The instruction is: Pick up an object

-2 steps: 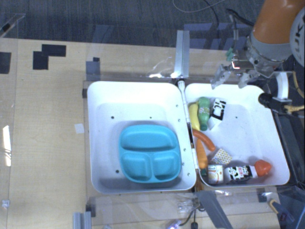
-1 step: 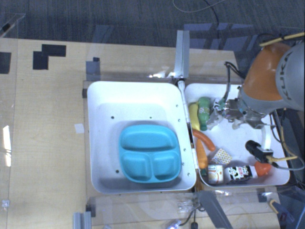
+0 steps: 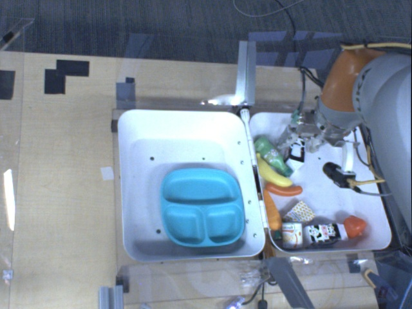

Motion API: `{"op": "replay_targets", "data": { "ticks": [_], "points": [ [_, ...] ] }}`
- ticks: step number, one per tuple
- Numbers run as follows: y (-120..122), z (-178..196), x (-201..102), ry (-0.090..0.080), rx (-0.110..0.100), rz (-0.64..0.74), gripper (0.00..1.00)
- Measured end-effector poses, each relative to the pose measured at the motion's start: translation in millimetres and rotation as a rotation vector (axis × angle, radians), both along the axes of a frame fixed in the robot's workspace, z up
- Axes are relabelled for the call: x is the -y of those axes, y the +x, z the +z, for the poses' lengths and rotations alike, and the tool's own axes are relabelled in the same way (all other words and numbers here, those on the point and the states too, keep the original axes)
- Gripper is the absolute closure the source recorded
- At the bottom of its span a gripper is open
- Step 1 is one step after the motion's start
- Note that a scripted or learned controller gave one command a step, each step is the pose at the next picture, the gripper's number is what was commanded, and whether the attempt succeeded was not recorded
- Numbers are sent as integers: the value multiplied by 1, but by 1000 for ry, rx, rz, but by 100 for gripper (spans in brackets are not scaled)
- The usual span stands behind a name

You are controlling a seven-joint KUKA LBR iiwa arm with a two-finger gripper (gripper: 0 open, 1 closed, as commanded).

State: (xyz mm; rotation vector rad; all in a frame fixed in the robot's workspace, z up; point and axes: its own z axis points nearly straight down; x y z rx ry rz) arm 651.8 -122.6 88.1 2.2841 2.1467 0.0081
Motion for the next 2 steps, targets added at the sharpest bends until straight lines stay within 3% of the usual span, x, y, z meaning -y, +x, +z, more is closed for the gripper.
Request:
{"op": "replay_targets", "data": {
  "ticks": [1,2],
  "points": [
    [15,0,-8,-1,1,86,0],
    [5,46,10,0,-1,45,0]
  ]
}}
